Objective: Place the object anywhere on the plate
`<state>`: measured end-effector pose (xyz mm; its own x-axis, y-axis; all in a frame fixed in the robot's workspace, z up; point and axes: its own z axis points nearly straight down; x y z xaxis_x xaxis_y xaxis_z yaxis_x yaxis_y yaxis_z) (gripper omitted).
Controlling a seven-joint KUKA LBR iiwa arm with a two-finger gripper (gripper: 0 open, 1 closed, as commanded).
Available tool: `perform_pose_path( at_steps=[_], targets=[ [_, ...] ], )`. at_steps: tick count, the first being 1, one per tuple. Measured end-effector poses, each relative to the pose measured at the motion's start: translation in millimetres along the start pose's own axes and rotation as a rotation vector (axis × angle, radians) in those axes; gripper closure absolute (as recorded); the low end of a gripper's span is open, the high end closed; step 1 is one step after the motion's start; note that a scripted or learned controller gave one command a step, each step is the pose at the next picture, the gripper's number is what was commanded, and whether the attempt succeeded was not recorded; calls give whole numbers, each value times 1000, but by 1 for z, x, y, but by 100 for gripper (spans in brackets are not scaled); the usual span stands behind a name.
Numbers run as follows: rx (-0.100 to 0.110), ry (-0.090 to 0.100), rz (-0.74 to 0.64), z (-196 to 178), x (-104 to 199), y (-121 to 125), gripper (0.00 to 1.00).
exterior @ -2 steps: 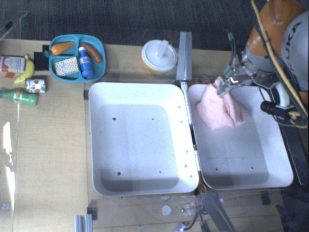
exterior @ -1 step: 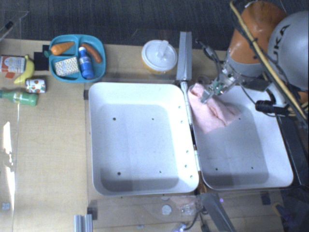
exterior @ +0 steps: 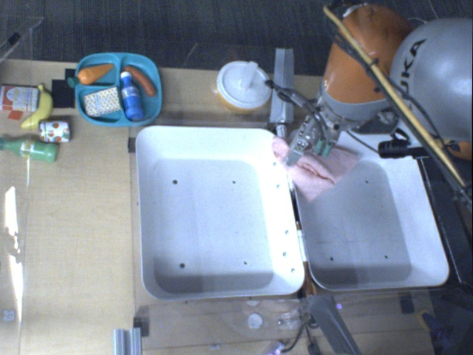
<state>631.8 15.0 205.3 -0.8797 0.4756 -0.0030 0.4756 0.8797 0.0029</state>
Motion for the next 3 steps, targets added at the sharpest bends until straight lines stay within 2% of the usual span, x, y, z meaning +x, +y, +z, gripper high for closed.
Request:
perform_pose_path(
  at_steps=[1, 2, 3],
  targets=[
    [-1, 0, -398, 4, 32, 35, 100],
    [-2, -2, -496, -13, 62, 72, 100],
    [-2, -1, -500, -24, 95, 117, 100]
  ],
)
